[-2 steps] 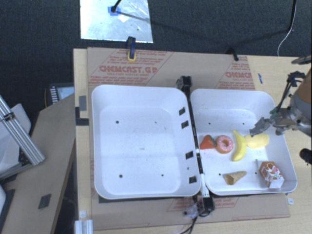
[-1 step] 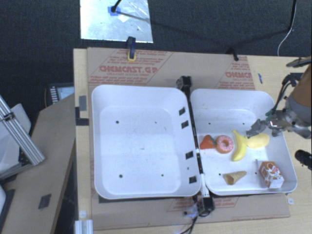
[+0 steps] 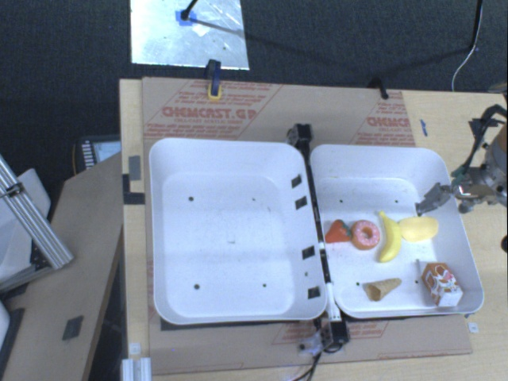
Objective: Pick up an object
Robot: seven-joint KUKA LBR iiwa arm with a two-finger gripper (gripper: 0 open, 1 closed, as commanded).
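Left bin (image 3: 230,244): white and shallow, sitting flush against its neighbour so that things can be carried from one to the other.
Right bin (image 3: 373,173): every candidate for the pick lies in its lower half.
Strawberry (image 3: 339,232): red toy, nearest the divider, touching the doughnut.
Doughnut (image 3: 366,234): pink ring, lying flat between strawberry and banana.
Cone (image 3: 382,289): tan, on its side near the front wall, apart from the rest.
Banana (image 3: 389,237): yellow, curved, pressed against the lemon; a tight pair, probably awkward to separate.
Lemon (image 3: 418,228): yellow lump closest to the arm, so the likeliest target.
Carton (image 3: 441,283): small red-and-white box in the front right corner.
Gripper (image 3: 432,198): poised over the bin's right rim, just above the lemon, nothing between its fingers; whether they are apart or together cannot be told.
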